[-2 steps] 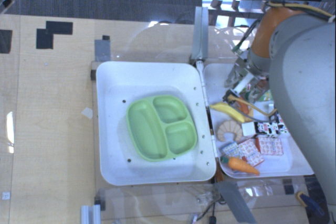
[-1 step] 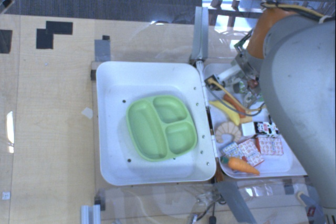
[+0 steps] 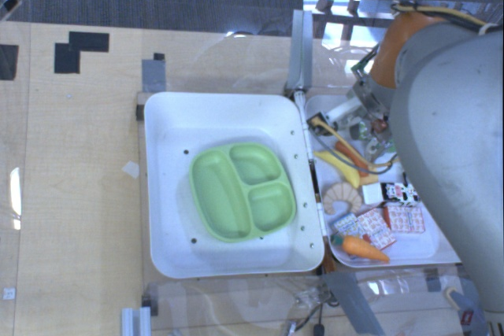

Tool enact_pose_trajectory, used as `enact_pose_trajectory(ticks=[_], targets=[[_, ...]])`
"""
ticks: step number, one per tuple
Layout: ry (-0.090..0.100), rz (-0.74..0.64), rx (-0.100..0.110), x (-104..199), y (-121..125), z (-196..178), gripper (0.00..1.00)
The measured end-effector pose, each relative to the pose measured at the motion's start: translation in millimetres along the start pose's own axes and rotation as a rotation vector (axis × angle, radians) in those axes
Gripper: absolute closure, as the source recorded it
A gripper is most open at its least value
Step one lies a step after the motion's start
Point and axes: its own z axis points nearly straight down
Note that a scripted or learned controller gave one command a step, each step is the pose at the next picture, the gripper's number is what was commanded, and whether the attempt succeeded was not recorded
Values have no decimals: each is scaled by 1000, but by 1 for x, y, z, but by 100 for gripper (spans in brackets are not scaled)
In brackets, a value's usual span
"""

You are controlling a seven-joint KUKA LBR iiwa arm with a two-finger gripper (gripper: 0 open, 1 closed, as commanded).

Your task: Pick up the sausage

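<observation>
Pincer (image 3: pixel 365 120) first: it hangs at the end of the grey arm (image 3: pixel 449 161) over the far part of the right bin (image 3: pixel 441 254), low among the clutter. Its parts blur into the things below, so I cannot tell whether it is open or closed, and nothing can be seen held in it.

Nearest the camera in that bin lies an orange carrot (image 3: pixel 366 249), tip pointing right. Just beyond it sit small flat packets (image 3: pixel 375 227) with a red and white pattern, one of them partly under the arm's bulk; their print is too small to read. Beside them is a tan scalloped piece (image 3: pixel 342 197), and to its right a black and white label (image 3: pixel 398 191) whose marks are also unreadable.

Farther on lies a long yellow piece (image 3: pixel 337 166), slanted. Touching its far side is the sausage (image 3: pixel 352 153), a slim reddish-orange stick, lying at the same slant near the bin's left wall, close below and left of the pincer. A thin yellow cable loops by its right end.

The left bin (image 3: pixel 165 193) holds a pale green divided plate (image 3: pixel 240 191) with three compartments. The arm's orange band (image 3: pixel 390 43) shows at the far right, above the bench (image 3: pixel 71 169).
</observation>
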Motion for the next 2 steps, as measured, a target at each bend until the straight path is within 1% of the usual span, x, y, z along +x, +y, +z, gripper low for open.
enact_pose_trajectory(ticks=[1, 2], targets=[[7, -11, -4, 3, -1, -14, 100], [2, 43, -1, -1, -2, -1, 100]])
